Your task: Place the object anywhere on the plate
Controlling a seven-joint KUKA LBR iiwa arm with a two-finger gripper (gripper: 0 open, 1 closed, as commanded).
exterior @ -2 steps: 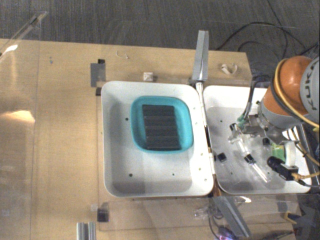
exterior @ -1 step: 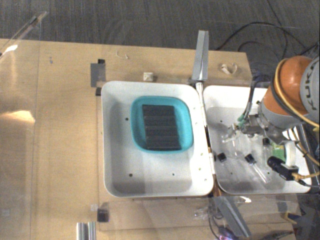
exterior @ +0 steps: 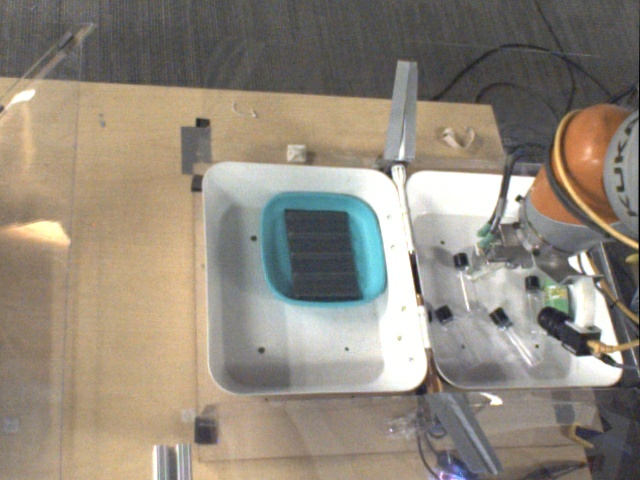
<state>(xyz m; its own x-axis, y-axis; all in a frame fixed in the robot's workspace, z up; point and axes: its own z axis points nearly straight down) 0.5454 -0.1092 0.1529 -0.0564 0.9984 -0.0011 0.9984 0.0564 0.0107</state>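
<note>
From my feed I look down on a pale wooden tabletop (exterior: 110,298) with a smooth, faintly glossy grain, carrying two shallow white plastic bins with rounded corners, set side by side and touching along a metal divider strip. In the left bin (exterior: 235,353) sits the plate (exterior: 372,243), a squarish turquoise dish with soft rounded corners and a raised rim, lying toward the bin's far side. On the plate rests the object (exterior: 321,255), a dark charcoal rectangular slab with ribbed horizontal bands across its top; it lies flat within the rim, roughly centred. The right bin (exterior: 450,368) shows a scuffed white floor with a few small black specks or fixtures scattered on it and thin clear streaks that look like transparent pieces. The arm (exterior: 585,173) comes in from the right, its rounded orange band glossy above a grey wrist. The pincer (exterior: 493,258) hangs over the right bin, well apart from the plate; its metal and clear parts blur together against the white floor, so I cannot tell how far it stands open or whether anything sits in it.
</note>
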